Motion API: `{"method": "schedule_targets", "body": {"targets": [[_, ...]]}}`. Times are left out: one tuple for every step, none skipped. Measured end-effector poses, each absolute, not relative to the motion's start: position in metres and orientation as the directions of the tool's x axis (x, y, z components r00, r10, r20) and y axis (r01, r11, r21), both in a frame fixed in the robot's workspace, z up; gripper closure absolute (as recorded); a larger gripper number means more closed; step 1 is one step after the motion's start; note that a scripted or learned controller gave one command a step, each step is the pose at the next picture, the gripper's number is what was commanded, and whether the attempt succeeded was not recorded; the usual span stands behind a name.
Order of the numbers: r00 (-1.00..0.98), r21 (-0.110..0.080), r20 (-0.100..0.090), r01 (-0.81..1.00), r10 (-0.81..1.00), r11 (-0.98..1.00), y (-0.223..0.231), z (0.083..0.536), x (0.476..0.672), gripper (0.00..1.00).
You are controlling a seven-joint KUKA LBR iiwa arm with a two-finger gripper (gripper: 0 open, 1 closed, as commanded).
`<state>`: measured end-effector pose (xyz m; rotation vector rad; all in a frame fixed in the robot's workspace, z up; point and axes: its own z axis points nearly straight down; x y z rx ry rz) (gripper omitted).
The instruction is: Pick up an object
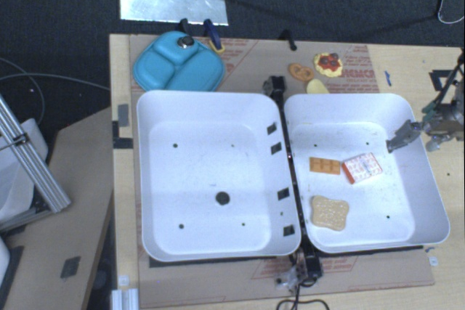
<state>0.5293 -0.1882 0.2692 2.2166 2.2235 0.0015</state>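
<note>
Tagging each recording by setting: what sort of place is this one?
Probably a robotics lab's bin-picking bench: two white bins side by side on a cardboard-covered bench, toy food like a cracker inside, and the arm's tool reaching in over the right bin.

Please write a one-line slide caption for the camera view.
Gripper poised over the right bin, which holds a cracker, a red-and-white packet and a toast slice.

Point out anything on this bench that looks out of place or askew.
Three small toy foods lie on the bench behind the right bin, outside either bin. A blue tray sits behind the left bin, overhanging the bench edge. Inside the right bin, the cracker, red box and toast lie loosely but intact.
</note>
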Motion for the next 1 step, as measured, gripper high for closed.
{"method": "schedule_targets", "body": {"targets": [[0.001, -0.010, 0.003, 1.000, 1.000, -0.001, -0.2068, 0.1229, 0.5142, 0.00]]}}
